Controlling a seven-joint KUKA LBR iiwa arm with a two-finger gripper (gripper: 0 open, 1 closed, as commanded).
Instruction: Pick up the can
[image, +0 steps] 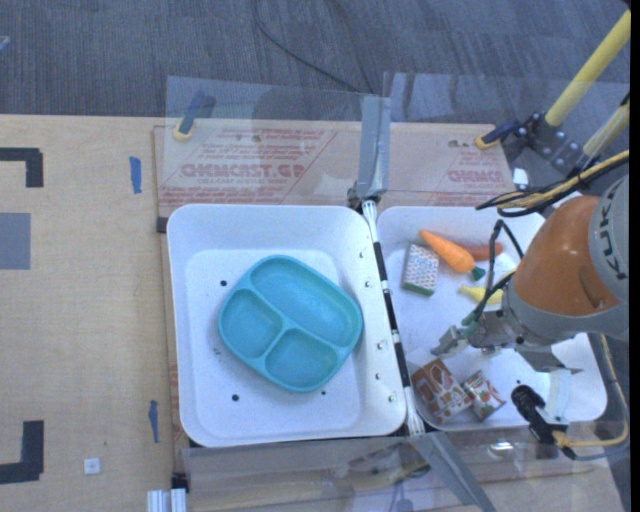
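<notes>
A: Camera position?

B: One fixed camera above the bench (80, 300), looking down at a slant. The far edge sits at the top of the frame, with dark floor (120, 50) beyond it.

A: Coverage?

B: Both bins. The left bin (190, 330) lies near centre and shows whole; the right bin (590, 395) runs toward the frame's right side. My arm (565, 270) enters from that side.

A: Range?

B: Moderate. Bins and surrounding bench top fit in one frame.

A: Overlap with another view?

B: Single view logged.
</notes>
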